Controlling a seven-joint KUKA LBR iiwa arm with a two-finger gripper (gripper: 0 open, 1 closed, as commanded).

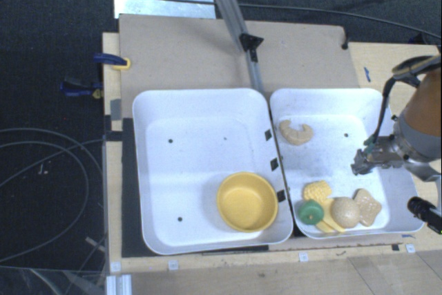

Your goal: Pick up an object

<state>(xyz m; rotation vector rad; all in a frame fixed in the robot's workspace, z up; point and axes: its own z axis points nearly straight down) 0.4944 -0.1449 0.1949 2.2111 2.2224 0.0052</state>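
In the right bin (324,101) lie a tan curved piece (295,132) near its back left, and at the front a yellow ridged piece (316,191), a green round piece (311,212), a beige ball-like lump (344,211) and a tan flat piece (368,206). My gripper (362,164) hangs over the right side of this bin, above and behind the front cluster, with nothing seen between its fingers. A yellow bowl (246,200) sits at the front right of the left bin (193,107).
A grey pole (231,7) slants in from the top to the gap between the bins. A blue and yellow clamp (110,61) grips the bench's left edge. Cables lie on the floor at left.
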